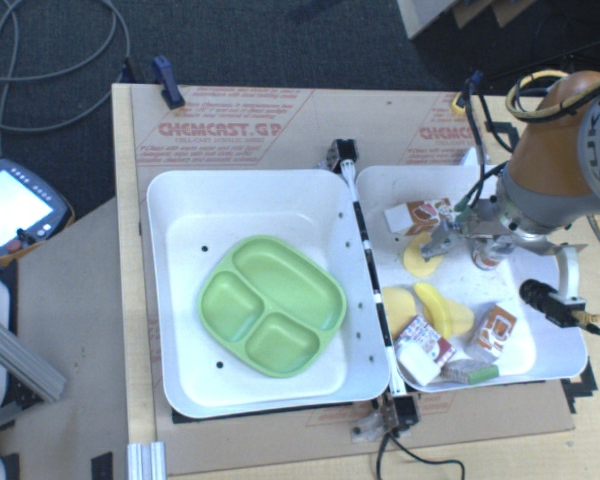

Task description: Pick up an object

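My gripper [446, 236] hangs low in the right bin [555, 360], over its far half. Just left of it lies a small brown and white carton [423, 215], and a flat yellow piece [418, 261] sits right below the gripper tip. A small red and white round thing [486, 258] shows under the wrist. Nearer the front lie a yellow banana [436, 308], a red and white carton [421, 342], a brown and white carton [496, 330] and a grey and green packet [471, 372].
The left bin [180, 218] holds a green divided plate [272, 305]. The two bins meet at a raised rim [365, 258] close to the gripper's left. The grey arm [550, 183] crosses the right bin's far right corner.
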Available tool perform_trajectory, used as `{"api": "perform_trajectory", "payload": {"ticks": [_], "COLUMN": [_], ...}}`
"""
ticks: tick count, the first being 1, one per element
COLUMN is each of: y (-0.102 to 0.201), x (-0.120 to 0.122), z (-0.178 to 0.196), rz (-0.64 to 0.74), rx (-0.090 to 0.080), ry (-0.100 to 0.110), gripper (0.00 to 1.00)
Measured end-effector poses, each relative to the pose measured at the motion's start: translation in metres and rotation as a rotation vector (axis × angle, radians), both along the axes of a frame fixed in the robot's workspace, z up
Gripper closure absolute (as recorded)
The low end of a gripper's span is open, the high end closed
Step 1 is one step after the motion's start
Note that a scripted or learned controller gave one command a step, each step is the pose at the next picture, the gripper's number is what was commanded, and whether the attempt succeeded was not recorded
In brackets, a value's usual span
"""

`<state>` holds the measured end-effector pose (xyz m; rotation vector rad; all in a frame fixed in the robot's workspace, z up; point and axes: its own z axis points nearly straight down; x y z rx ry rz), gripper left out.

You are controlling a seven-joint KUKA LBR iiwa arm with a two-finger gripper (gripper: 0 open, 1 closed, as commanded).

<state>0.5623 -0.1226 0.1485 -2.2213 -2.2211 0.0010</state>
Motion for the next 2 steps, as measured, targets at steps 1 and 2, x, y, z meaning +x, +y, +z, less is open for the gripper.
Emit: {"api": "perform_trajectory", "payload": {"ticks": [1,2], "y": [0.0241,0.0243], "x": [-0.0426,-0.0427], "z": [-0.0616,-0.0529], "rz": [-0.001,-0.002], "rx": [-0.001,-0.002], "ry": [-0.007,-0.007], "gripper": [0.0,1.0]}}
